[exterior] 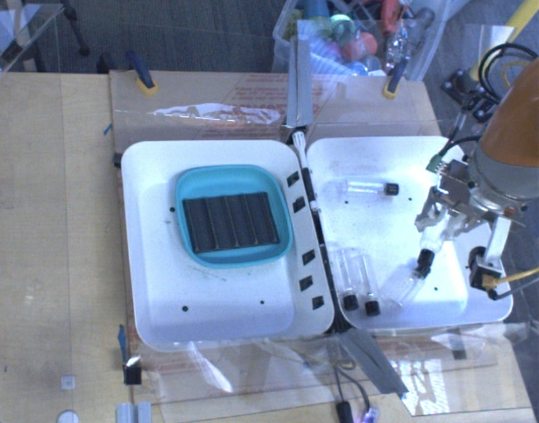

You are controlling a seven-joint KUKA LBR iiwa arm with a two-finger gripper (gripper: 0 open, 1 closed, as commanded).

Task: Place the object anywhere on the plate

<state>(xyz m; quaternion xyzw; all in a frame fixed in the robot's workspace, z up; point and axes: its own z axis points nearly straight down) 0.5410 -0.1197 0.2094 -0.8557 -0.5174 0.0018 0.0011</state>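
Camera view: two white bins sit side by side on the bench. The left bin (155, 263) holds a blue plate (230, 215) with a dark ribbed insert (230, 221) lying in it. The right bin (388, 161) holds clear vials with black caps: one vial (368, 187) lies on its side toward the far part of the bin, and a pair of vials (356, 280) lies close together at the near left, just beside the divider. The gripper (439, 236) hangs over the right part of the right bin, fingers pointing down and set narrow around another clear vial (414, 276), which slants down and leftward from the fingertips, its lower end at or near the bin floor. The plate is well apart from that vial, across the divider.
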